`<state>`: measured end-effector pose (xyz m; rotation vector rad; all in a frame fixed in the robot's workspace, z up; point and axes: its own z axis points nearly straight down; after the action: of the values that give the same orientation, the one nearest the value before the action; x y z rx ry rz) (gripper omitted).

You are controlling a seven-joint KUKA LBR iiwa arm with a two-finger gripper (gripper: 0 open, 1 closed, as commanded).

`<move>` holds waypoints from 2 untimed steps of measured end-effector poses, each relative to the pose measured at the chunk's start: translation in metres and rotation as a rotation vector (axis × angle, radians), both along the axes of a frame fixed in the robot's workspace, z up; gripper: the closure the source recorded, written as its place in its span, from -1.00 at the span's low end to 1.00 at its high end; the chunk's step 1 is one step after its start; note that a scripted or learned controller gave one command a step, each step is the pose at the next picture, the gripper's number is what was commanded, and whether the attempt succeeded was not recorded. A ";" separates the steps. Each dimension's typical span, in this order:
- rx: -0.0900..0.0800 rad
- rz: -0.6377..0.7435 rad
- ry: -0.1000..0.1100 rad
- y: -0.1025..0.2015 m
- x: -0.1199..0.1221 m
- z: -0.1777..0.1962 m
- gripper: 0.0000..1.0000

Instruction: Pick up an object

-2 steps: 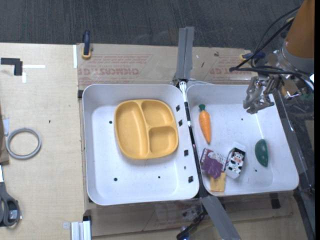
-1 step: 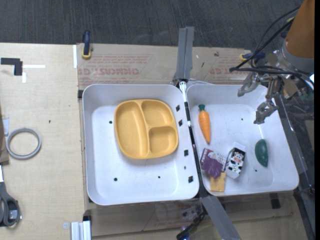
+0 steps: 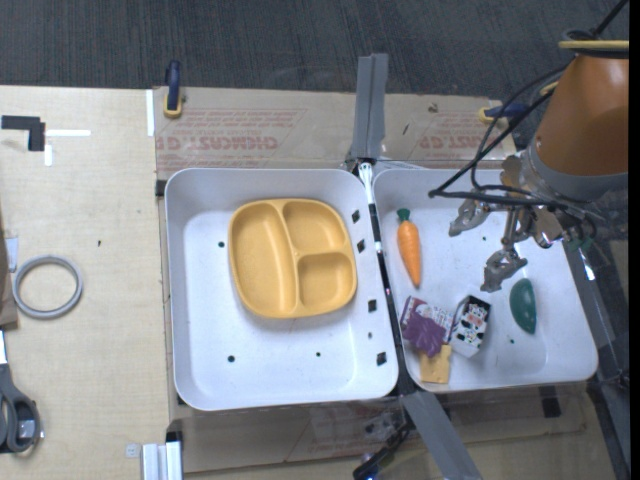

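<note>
In the right bin (image 3: pixel 560 368) we see a toy carrot (image 3: pixel 409 249), orange with a green top, lying lengthwise near the bin's left edge with its leafy end toward the far edge. Toward the near left corner we find a purple packet (image 3: pixel 424 325), with a yellow piece (image 3: pixel 436 368) just below it and a small black-and-white carton (image 3: pixel 470 326) touching its right side. A dark green oval piece (image 3: pixel 523 305) lies close to the right edge. In the left bin (image 3: pixel 190 298) a yellow divided plate (image 3: pixel 292 258) sits flat, nearer the far edge.

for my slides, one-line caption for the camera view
Claw hangs over the right bin above a toy carrot, green piece and small cartons; yellow divided plate in the left bin.
</note>
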<state>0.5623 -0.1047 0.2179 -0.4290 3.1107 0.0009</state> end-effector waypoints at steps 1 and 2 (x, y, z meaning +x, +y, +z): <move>-0.001 -0.661 0.000 0.012 0.024 -0.124 -1.00; 0.000 -0.667 -0.002 0.018 0.013 -0.026 -1.00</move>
<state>0.5753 -0.0863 0.1923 0.6132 3.0775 -0.0011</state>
